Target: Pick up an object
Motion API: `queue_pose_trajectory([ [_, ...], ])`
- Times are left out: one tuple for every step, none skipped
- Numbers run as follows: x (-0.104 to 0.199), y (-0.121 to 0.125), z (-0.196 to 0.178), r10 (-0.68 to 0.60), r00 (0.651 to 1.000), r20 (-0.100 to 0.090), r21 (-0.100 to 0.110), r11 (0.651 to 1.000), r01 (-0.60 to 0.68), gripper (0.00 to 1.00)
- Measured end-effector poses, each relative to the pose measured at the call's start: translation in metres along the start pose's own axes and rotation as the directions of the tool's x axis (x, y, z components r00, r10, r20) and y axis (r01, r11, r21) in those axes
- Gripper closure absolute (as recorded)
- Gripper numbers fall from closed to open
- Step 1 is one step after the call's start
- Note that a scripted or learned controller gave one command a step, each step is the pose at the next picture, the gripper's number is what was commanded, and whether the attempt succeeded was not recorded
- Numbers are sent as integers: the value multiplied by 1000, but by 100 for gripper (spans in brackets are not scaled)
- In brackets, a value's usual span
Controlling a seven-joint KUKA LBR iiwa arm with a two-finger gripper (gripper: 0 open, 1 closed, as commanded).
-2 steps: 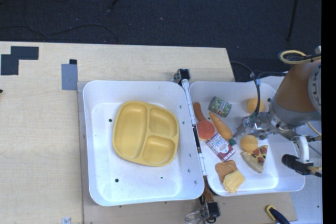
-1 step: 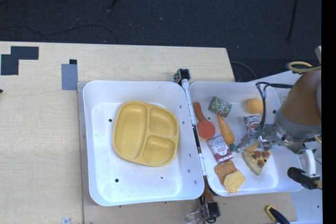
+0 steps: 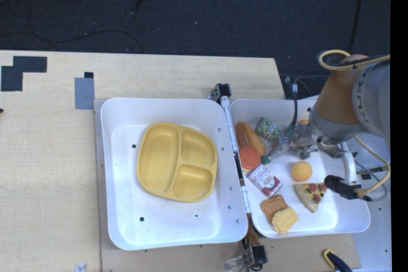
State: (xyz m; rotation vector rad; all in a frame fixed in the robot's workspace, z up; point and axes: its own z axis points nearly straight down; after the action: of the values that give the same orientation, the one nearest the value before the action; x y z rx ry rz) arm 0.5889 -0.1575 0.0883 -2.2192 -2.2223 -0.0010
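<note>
Several toy foods lie in the right bin (image 3: pixel 354 223): an orange bread-like piece (image 3: pixel 245 133), a red-orange round piece (image 3: pixel 250 158), a green packet (image 3: pixel 269 128), a red and white carton (image 3: pixel 265 181), an orange ball (image 3: pixel 301 171), a pizza slice (image 3: pixel 311 195), a brown piece (image 3: pixel 273 206) and a yellow ridged piece (image 3: pixel 285 220). My gripper (image 3: pixel 276 148) reaches in from the right and sits low in this bin, just right of the red-orange piece and below the green packet. I see nothing held in it.
The left bin (image 3: pixel 115 213) holds a yellow divided plate (image 3: pixel 176 161). A metal clamp strip (image 3: pixel 233 156) runs between the bins. Cables and a black fitting (image 3: pixel 344 188) hang by the arm at the right bin's right side. Bare wooden bench (image 3: pixel 44 169) lies to the left.
</note>
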Motion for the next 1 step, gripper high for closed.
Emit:
queue_pose_trajectory([
  [-55,-56,0,3,1000,2,1,1000,-3,0],
])
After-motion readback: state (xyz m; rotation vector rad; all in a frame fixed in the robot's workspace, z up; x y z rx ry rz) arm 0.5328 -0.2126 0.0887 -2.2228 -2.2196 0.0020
